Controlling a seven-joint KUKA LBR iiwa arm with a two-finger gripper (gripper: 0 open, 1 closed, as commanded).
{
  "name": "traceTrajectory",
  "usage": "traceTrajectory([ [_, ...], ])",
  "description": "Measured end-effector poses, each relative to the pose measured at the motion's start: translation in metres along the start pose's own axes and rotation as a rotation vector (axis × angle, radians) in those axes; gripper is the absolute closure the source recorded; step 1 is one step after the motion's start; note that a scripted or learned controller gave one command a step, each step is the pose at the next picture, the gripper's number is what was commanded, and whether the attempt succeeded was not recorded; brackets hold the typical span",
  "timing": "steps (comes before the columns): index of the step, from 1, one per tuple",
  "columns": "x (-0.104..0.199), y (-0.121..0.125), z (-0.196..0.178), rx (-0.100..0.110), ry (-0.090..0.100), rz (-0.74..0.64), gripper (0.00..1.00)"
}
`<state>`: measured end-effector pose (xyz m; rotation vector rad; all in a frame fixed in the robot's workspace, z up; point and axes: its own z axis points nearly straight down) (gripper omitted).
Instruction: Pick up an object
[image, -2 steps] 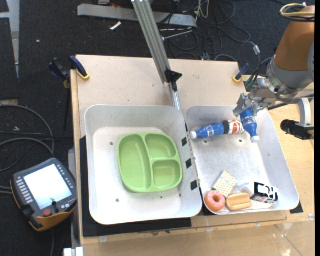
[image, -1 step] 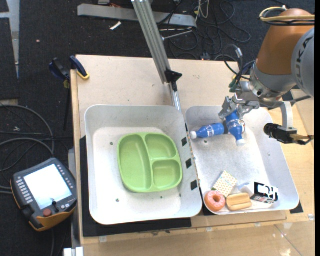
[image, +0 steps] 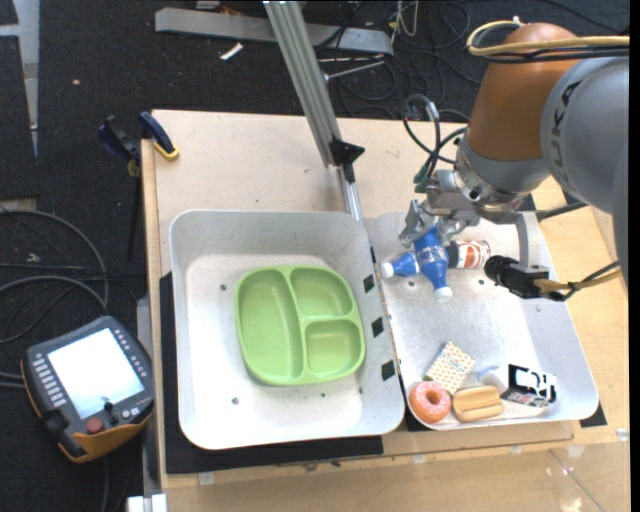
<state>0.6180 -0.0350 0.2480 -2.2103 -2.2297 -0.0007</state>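
Note:
My gripper (image: 424, 226) hangs over the far end of the right bin (image: 520, 330), low above a cluster of small bottles. Right under it lies a blue bottle (image: 433, 260) with its white cap pointing toward the near side. A second blue bottle (image: 404, 265) points left beside it. A clear bottle with an orange label (image: 469, 254) lies to their right. The gripper's tip sits very close to or on the blue bottle's upper end. I see no object lifted off the bin floor.
At the right bin's near end lie a pink donut (image: 431, 401), a tan bun (image: 477, 403), a checkered wafer (image: 452, 366) and a black-and-white item (image: 530, 383). The left bin (image: 200, 300) holds a green divided plate (image: 299, 324). A metal pole (image: 315, 90) slants over the far edge.

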Motion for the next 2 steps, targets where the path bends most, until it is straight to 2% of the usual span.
traceTrajectory([
  [1,0.058,0.0,0.014,0.001,0.0,0.0,1.0],
  [2,0.118,-0.005,0.006,-0.002,0.001,-0.001,1.0],
])
